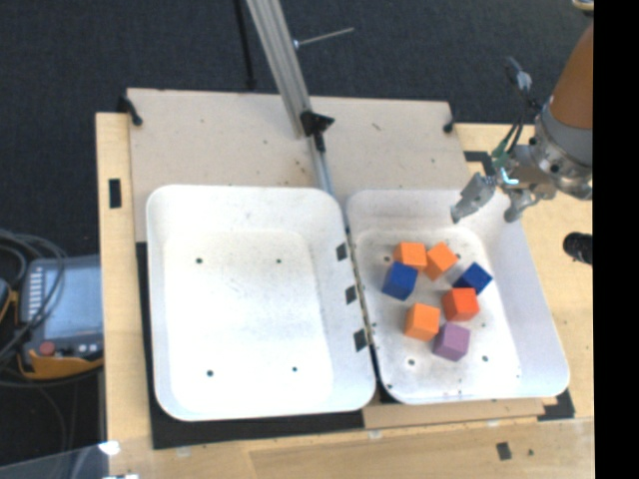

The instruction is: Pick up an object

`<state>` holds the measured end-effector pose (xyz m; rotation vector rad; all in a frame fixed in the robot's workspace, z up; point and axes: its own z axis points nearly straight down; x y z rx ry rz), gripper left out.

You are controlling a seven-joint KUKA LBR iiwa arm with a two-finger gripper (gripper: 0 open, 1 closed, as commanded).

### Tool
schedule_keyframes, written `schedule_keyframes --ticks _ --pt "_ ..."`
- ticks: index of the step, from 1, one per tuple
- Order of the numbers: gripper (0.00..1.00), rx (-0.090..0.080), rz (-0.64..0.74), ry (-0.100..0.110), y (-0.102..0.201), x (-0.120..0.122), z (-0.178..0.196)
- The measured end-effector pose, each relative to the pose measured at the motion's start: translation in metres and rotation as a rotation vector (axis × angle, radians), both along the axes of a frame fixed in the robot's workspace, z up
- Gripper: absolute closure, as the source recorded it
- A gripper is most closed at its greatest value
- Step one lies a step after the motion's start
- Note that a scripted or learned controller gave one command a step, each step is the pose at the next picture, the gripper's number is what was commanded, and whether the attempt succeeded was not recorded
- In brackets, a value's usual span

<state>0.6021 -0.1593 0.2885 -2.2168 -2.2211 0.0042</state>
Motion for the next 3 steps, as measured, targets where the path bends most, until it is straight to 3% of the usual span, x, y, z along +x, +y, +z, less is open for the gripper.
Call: schedule_keyframes --ticks 1,3 --pt "0.0 -0.001 0.001 -0.005 0.0 0.001 0.003" --pt "0.0 -0.002 -0.002 0.0 0.006 0.005 -0.087"
